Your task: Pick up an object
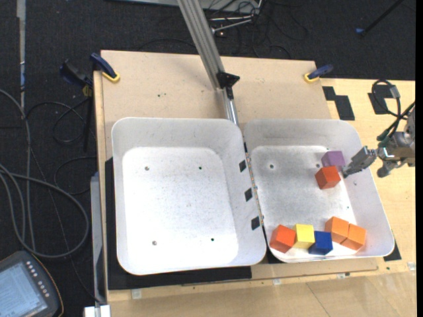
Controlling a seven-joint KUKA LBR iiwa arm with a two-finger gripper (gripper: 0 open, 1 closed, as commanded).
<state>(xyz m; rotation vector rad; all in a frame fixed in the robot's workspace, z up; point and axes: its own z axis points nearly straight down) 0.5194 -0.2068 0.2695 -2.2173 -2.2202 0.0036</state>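
In the right bin [291,157] a red-orange block [327,177] lies against a purple block [334,158] near the right wall. My gripper [355,163] reaches in over that wall from the right, its tip just right of these two blocks and close to the red-orange one. Nothing is seen held in it. Along the bin's front wall lie a red-orange block [283,237], a yellow block [305,234], a blue block [322,242] and two orange blocks [339,228] [355,236].
The left bin [132,177] stands beside the right one, with small dark clips [250,193] along their shared edge. A slanted metal pole [201,35] rises behind the bins. Clamps [106,68] [318,73] hold the board's far corners.
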